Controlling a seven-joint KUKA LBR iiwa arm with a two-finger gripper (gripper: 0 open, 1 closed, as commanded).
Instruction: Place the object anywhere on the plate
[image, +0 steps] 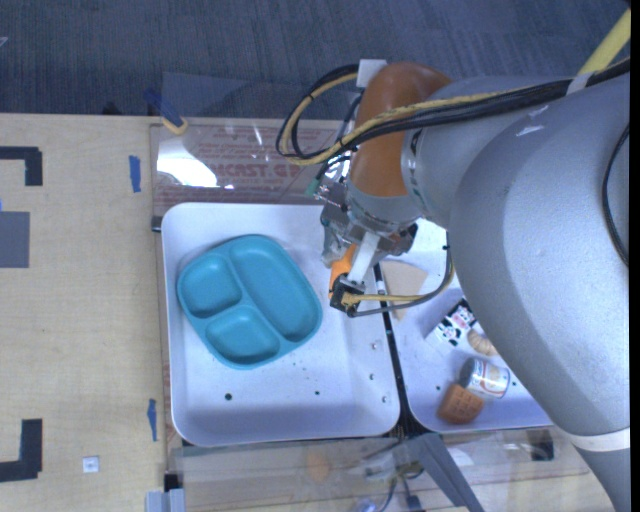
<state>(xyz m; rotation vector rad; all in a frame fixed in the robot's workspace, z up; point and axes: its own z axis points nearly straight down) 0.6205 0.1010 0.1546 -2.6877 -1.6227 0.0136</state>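
Note:
A blue plate with three compartments lies in the left bin, toward its left side. My gripper hangs over the right edge of that bin, just right of the plate's rim. A small orange object shows directly beneath the gripper, partly hidden by it. Whether it is held or lying on the bin floor I cannot tell. Nothing rests on the plate.
The right bin holds a tan wedge, a black-and-white item, a small can and a brown round piece. The arm covers much of that bin. A wall divides the two bins.

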